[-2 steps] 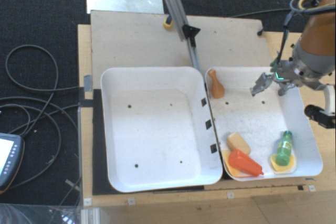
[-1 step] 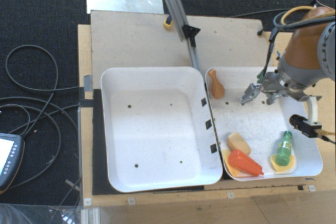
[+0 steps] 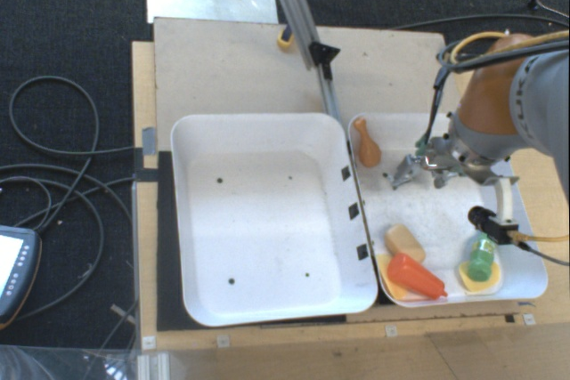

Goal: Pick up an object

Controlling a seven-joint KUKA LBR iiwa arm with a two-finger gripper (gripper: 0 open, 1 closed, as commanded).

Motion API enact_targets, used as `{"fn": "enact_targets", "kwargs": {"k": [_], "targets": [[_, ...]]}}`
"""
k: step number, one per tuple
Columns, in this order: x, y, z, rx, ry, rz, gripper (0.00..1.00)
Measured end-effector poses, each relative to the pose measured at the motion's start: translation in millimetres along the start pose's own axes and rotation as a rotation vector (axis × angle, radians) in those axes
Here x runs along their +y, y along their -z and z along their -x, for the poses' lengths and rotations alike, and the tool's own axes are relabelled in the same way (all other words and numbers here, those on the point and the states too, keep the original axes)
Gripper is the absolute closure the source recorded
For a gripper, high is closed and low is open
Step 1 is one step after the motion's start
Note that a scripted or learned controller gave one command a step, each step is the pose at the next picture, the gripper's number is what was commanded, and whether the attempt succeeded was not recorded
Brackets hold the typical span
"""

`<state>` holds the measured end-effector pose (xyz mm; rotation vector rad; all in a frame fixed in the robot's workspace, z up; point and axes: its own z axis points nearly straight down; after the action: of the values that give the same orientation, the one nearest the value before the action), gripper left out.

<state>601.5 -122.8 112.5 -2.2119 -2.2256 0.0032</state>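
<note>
Four objects hugging right bin (image 3: 534, 285) edges, bare middle under arm (image 3: 512, 107)

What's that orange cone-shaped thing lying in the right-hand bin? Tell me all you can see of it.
The orange cone looks like a toy carrot of smooth, slightly glossy plastic, orange-red, thick at one end and tapering to a blunt tip. It lies on its side near the front edge of the right bin, tip pointing right and toward the front. Its thick end lies against a tan block, though real contact is hard to judge. The gripper is well away from it.
</note>
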Motion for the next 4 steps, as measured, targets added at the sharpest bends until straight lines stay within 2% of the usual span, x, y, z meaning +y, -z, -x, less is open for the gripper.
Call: {"fn": "enact_targets", "kwargs": {"k": [1, 2, 3, 4], "targets": [[0, -23, 0, -0.001, -0.003, 0.003, 0.00], [2, -10, 0, -0.001, -0.003, 0.007, 1.00], [0, 35, 6, -0.003, -0.006, 0.010, 1.00], [-3, 97, 13, -0.004, -0.006, 0.012, 1.00]]}}
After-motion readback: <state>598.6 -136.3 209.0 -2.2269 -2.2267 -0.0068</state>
